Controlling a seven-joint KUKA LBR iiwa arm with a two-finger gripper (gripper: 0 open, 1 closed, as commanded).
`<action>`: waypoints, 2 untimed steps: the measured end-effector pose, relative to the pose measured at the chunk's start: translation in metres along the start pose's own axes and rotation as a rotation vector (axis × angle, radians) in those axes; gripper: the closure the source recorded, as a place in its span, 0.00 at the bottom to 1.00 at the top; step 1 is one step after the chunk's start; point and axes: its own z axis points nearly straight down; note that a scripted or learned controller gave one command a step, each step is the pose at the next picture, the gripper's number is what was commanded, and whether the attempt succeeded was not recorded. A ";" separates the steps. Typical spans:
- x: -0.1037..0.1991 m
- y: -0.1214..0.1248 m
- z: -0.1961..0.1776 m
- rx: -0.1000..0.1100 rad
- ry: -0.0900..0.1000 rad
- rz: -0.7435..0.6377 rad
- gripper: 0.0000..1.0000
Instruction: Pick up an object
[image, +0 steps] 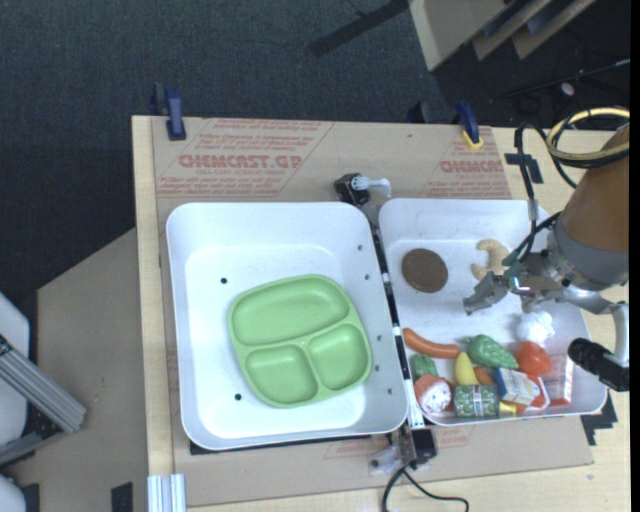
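The table (250, 160) carries two shallow white bins side by side. The left bin (190, 300) holds a green divided plate (298, 338) with three compartments, lying flat near its middle.

The right bin (420, 215) holds the loose objects. A round brown disc (425, 270) lies toward its far left part, and a pale, curved banana-like piece (489, 255) sits just to the right of it, close to the end effector. Along the bin's near side the toys crowd together — an orange hot dog or carrot shape (432, 345), a green leafy vegetable (490, 351), a yellow piece (465, 370), a red tomato-like ball (533, 358), a round red and white item (432, 396), a green can (476, 402) lying on its side, and a small colourful carton (522, 386). A crumpled white lump (537, 327) rests just beyond the tomato.

The arm reaches in from the right, its grey wrist and orange band over the right bin's far right side. The end effector (487, 293) hangs low over the bin between the brown disc and the white lump, its dark fingers slanting toward the left. They look narrowly parted, with nothing visible between them — no object is held. It is near the pale curved piece but apart from the cluster of toys below.
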 end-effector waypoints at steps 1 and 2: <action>0.004 -0.031 0.106 0.001 0.006 0.001 0.00; 0.002 -0.026 0.089 -0.018 -0.003 0.001 1.00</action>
